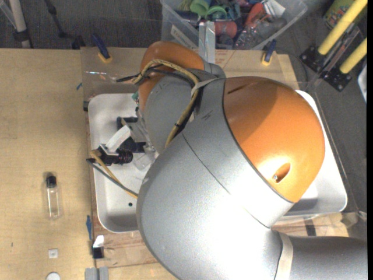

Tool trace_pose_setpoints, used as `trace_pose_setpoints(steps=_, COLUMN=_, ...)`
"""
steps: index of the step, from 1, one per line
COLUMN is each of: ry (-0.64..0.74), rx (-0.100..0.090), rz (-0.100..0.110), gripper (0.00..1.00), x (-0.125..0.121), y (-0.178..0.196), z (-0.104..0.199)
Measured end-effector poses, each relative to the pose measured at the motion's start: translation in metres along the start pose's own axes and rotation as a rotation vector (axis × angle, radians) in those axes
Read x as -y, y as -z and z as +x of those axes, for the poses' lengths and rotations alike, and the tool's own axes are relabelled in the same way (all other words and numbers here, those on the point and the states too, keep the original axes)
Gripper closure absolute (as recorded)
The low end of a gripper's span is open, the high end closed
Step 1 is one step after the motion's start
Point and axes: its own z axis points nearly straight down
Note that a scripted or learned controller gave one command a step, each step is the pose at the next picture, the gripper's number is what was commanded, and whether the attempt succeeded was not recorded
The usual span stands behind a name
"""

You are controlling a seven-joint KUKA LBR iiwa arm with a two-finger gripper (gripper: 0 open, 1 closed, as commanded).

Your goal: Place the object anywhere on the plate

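The grey and orange arm (245, 156) reaches from the right across both bins and hides most of them. Its wrist leans down into the left white bin (104, 206), and the gripper (139, 151) sits low over that bin's middle, largely covered by the wrist and cables. The left bin's floor is bare white along its left and front sides. A strip of the right white bin (333, 182) shows beyond the arm's orange shell.
A small clear vial (52, 195) lies on the wooden bench left of the bins. A clear tub of colourful items (233, 7) stands behind the bins. Yellow bars on a black stand (344, 22) are at the back right. Blue clamps (102, 52) hold the far edge.
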Motion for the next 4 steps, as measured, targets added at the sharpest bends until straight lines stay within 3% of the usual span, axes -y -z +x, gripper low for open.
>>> trace_pose_setpoints(steps=1, ry=-0.009, rx=-0.016, rz=-0.006, gripper=1.0, x=0.031, y=0.018, z=-0.1)
trace_pose_setpoints(steps=2, ry=0.54, rx=-0.016, rz=-0.013, gripper=1.0, x=0.024, y=0.119, z=-0.044)
trace_pose_setpoints(steps=3, ry=0.525, rx=-0.014, rz=-0.011, gripper=1.0, x=0.062, y=0.047, z=-0.119)
trace_pose_setpoints(steps=4, ry=1.075, rx=-0.013, rz=-0.019, gripper=1.0, x=0.063, y=0.138, z=-0.12)
